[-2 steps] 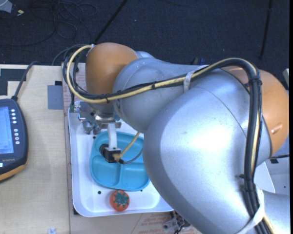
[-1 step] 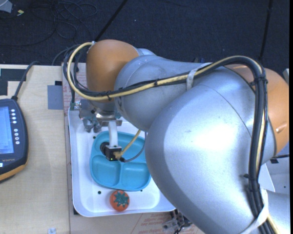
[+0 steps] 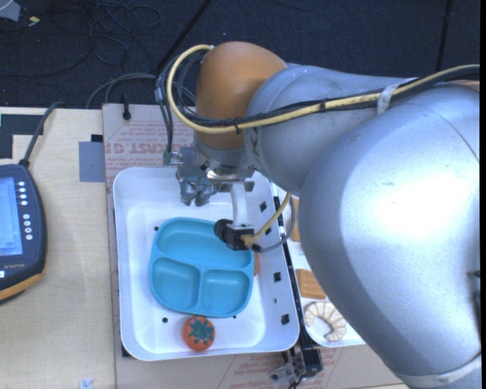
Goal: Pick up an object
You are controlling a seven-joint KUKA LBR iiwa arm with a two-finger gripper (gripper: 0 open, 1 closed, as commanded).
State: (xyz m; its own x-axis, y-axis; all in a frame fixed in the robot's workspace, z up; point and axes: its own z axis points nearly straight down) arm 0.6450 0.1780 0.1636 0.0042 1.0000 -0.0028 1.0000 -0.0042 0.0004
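Squarely in the left white bin (image 3: 134, 217): one glossy sky-blue plate (image 3: 201, 278) with three compartments, one red-orange toy tomato (image 3: 198, 333) just beside its near edge. Hovering at the plate's far rim, the claw (image 3: 196, 194), spread or pinched impossible to tell. Underneath, pale wooden desk (image 3: 65, 185); beyond, dark cable-strewn floor (image 3: 308, 23).

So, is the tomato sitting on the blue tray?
No, the tomato lies on the floor of the bin, just outside the tray.

View: one fixed camera above the surface (image 3: 73, 241).
Facing: down, slanted, onto both bins (image 3: 131, 258).
Range: close; arm (image 3: 389, 201) enters from right.
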